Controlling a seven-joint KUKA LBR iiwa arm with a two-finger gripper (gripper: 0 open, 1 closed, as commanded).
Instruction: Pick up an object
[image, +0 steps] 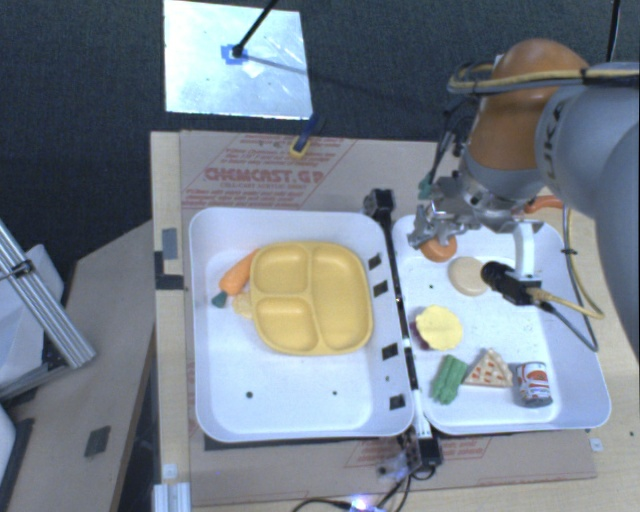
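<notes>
My gripper (436, 226) hangs low over the far left corner of the right bin (585, 400). Directly under its tip lies a small orange round object (439, 249), partly covered by the gripper, and I cannot make out contact between the two. Nearby in the same bin are a beige disc (466, 275), a yellow and purple piece (438, 328), a green piece (449, 379), a pizza slice toy (487, 370) and a small can (533, 384).
The left bin (220, 400) holds a yellow divided plate (305, 297) with a carrot toy (236, 273) at its left edge. A black divider (395, 300) runs between the bins. A black cylinder with a yellow cable (505, 283) hangs from the arm over the right bin.
</notes>
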